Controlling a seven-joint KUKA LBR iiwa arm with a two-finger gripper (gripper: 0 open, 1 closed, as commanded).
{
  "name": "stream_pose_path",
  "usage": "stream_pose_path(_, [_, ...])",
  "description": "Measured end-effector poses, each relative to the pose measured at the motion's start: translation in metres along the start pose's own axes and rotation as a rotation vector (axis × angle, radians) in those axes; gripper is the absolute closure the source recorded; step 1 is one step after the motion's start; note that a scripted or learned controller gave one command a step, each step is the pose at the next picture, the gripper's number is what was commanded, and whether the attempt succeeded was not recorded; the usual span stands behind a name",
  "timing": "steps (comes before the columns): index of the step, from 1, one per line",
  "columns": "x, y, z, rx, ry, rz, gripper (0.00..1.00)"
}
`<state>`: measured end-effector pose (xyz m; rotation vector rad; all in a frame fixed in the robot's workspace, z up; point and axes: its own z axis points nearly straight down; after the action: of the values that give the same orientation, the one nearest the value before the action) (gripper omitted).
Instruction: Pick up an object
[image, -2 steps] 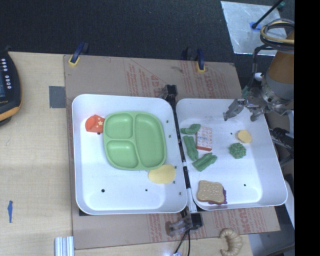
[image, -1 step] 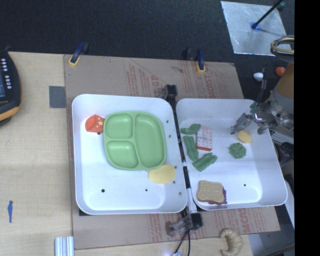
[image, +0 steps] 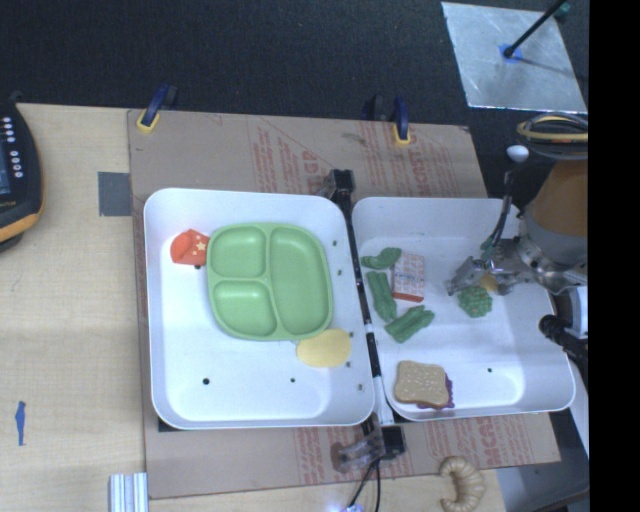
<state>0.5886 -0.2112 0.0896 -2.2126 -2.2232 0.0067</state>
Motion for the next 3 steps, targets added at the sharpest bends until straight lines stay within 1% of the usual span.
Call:
stream_pose_path(1, [-0.001, 0.001, -0.013, -0.002, -0.001, -0.002, 1.0])
stream_pose_path(2, [0.042, -0.022, -0.049, 0.0, 0.001, -0.001, 1.0])
stream_pose_path(3, [0.041, -0.021, -0.048, -0.002, 0.0, 0.0, 0.0])
